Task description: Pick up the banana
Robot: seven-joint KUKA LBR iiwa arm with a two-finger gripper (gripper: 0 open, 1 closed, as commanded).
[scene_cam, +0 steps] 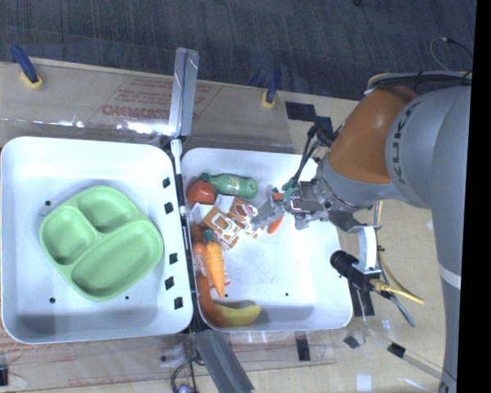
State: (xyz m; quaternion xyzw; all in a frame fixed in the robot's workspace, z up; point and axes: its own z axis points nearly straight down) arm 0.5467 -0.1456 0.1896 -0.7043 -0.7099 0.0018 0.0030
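The yellow banana (239, 314) lies against the front wall of the right bin (307, 273), beside the lower end of an orange carrot (214, 265). My gripper (279, 205) is low over the middle of that bin, well behind the banana and to its right. It sits next to a small orange-and-white box (228, 223) and a small red-orange piece (275, 225). Nothing of the banana is near the gripper.
A green bottle (234, 185) and a red tomato-like item (200, 192) lie at the back left of the right bin. Another reddish-orange piece (205, 303) lies left of the banana. A green divided plate (102, 241) rests in the left bin (26, 303).
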